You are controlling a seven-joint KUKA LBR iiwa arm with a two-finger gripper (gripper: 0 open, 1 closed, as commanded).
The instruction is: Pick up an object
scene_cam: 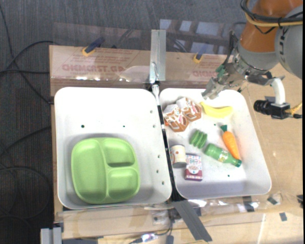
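Left bin (66,105): white, shallow; holds one green tray (105,171), three compartments, lying flat toward the near left. Judged light, rigid, smooth; too broad for a two-finger grasp except at its rim.

Right bin (254,136): white, shallow; holds all the small items.

Arm (267,24): grey with orange band, over the far right corner of the right bin.

Gripper (213,91): over the bin's far edge, just beside the banana's far end, touching nothing visible. Whether the fingers are apart or together cannot be told; nothing shows between them.

Wrapper (181,115): orange and white crumpled packet, far left of right bin. Judged light, soft, likely to crush or slip; take at a bunched fold.

Bottle (222,154): green, on its side, right of centre, beside the carrot. Judged light, smooth, apt to roll; take across the body.

Carrot (231,142): orange, green top, lying at a slant. Judged a stiff toy; take across mid-length.

Banana (216,110): yellow, curved, nearest the gripper. Judged light, stiff, slightly slippery; take across the middle, narrow way.

Can (193,168): red and white, near edge of bin. Judged rigid; take across its short sides.

Cup (178,154): small, pale, touching the centre wall; wall crowds one finger.

Green piece (198,138): ridged, small, centre of bin; make unclear
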